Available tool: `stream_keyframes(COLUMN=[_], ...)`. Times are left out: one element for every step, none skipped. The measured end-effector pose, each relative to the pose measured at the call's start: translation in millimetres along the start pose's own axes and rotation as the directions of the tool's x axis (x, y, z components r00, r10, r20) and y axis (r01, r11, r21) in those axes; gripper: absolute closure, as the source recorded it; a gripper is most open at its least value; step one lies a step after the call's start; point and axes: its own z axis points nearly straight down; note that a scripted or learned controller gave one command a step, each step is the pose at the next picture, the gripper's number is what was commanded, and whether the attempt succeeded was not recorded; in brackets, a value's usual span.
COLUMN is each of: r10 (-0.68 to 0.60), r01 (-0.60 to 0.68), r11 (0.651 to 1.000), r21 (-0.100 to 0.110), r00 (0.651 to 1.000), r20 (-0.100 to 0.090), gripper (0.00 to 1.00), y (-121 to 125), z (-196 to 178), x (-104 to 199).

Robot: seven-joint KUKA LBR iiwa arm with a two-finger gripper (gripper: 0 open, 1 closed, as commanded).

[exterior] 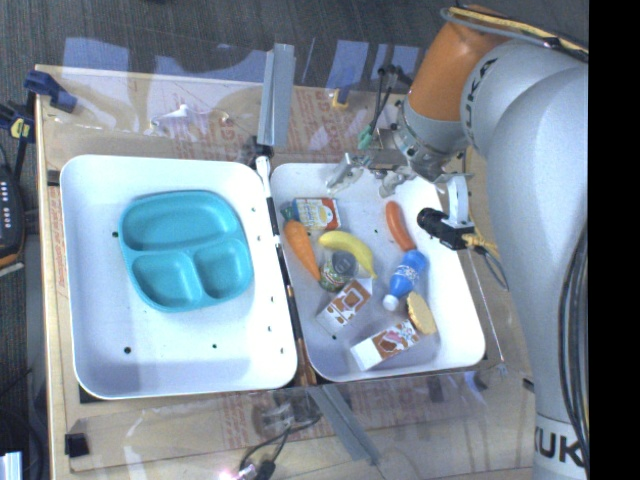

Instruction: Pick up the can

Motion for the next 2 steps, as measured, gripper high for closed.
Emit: stream_keyframes(r10=[-0.034,-0.038], r01=[0.034,0.038], r11=[0.999,0.999], r21=[-0.001,-0.001], r00=[0.999,0.999], r20=[0.001,0.001], gripper=[0.00,1.00], y=[-1,0], z=[78,67], x=[35,36])
